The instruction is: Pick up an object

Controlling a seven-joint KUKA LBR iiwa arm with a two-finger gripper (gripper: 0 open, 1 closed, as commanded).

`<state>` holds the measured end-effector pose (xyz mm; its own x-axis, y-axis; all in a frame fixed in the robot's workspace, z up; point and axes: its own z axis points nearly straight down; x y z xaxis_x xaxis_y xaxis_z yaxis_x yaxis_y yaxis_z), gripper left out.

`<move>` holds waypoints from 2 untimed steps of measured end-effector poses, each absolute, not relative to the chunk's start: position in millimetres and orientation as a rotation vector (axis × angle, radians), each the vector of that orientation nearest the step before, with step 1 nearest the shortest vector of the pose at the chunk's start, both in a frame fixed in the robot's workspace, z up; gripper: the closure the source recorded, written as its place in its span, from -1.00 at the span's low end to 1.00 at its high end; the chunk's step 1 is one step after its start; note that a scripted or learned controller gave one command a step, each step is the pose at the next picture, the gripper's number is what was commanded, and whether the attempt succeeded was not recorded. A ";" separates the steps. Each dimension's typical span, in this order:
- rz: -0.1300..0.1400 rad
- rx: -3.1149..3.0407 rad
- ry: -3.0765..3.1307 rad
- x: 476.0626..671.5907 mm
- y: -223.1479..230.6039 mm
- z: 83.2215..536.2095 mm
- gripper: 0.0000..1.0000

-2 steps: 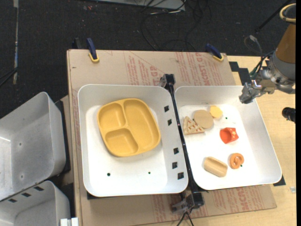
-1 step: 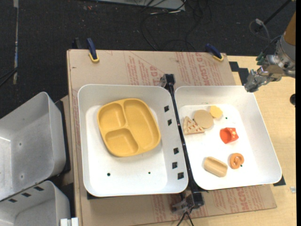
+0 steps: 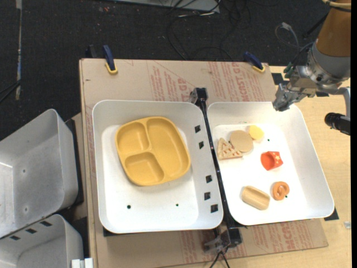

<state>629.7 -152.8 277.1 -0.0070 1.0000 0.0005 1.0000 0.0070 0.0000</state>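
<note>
While the hand (image 3: 283, 101) hovers, a yellow tray (image 3: 152, 149) occupies the left bin (image 3: 106, 205).

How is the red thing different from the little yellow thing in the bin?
The red piece is bigger and blocky; the yellow piece is small and round. The red piece lies alone, while the yellow piece sits right beside a tan disc. Both lie in the right bin.

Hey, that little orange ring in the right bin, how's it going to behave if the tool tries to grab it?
The orange ring lies flat in the right bin, so it probably won't roll, though it could skid across the smooth white floor. It looks small and molded, so likely light and stiff. Its low profile may give little to pinch, and the tan bun-shaped piece lying close beside it could get nudged.
</note>
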 end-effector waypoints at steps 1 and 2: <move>-0.001 -2.211 -2.229 621.0 -97.4 274.1 1.00; 0.001 -2.212 -2.227 602.7 -56.0 266.2 1.00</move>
<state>602.7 -56.0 266.2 -0.0069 1.0000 0.0011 1.0000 0.0069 -0.0024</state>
